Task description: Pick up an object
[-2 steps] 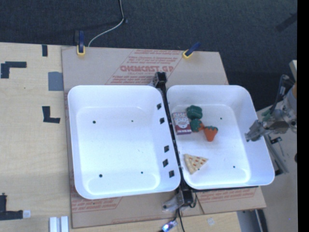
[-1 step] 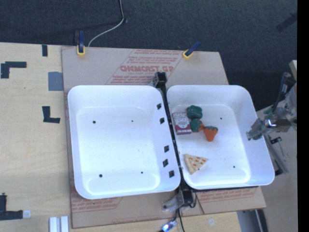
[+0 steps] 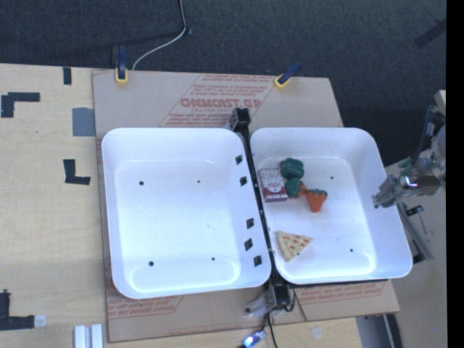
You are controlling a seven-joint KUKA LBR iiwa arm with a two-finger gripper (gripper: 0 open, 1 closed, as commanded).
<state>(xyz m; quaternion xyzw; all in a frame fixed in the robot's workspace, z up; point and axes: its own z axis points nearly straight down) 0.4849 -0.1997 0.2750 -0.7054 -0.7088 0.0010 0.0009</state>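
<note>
Bright, even overhead light; soft shadows, slightly blurry, low-resolution picture.

Two white bins [image 3: 174, 140] on a bench, toy food in the right, gripper [image 3: 386, 194] at its edge

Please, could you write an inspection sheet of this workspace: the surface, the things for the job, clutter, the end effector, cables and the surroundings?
Surface: two white bins side by side, left bin and right bin, on a cardboard sheet held by two clamps.
Job's things: all in the right bin: a green toy, a small printed box, an orange carrot toy, a pizza slice toy.
Clutter: black tape marks on the bench, left of the bins.
End effector: end effector at the right bin's right rim, apart from all the toys; finger state unclear.
Cables: a thin cable runs from the top edge to the left clamp.
Surroundings: dark floor beyond the bench.
</note>
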